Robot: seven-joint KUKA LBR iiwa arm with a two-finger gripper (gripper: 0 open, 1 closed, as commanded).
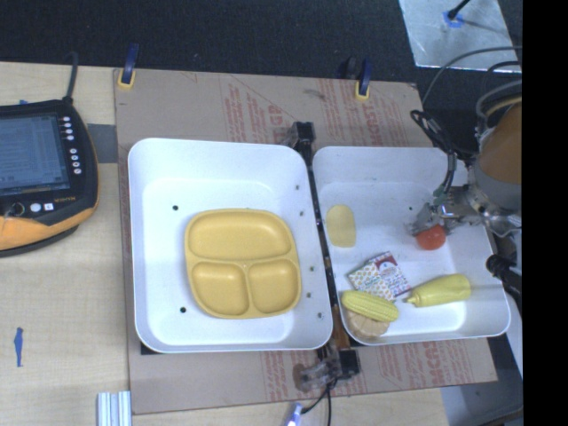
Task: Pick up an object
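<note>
Two shallow white bins are seen side by side on a sheet of brown cardboard (222,105) laid over the bench. The left white bin (151,176) is occupied by a yellow plastic plate with three compartments (241,262), which lies flat near the bin's middle. In the right white bin (373,169) several small things are scattered: a pale yellow rounded block (341,225) lies close to the bin's left wall, a small printed packet in red and white (380,276) lies near the middle, a yellow toy corn cob (370,306) is set at the front edge on top of a tan round piece (363,327), and a long yellow toy vegetable with a greenish tip (440,291) rests to the right of the packet. A small red rounded object (430,237) (possibly a toy tomato) is found toward the right side of this bin. The grey arm with its orange band (500,152) is seen at the right edge, and its two-finger gripper (441,213) is lowered directly above and touching or nearly touching the red object; whether the gripper is apart or closed cannot be told. A black and orange handheld control tablet (40,174) lies on the bench well to the left of the bins.
</note>
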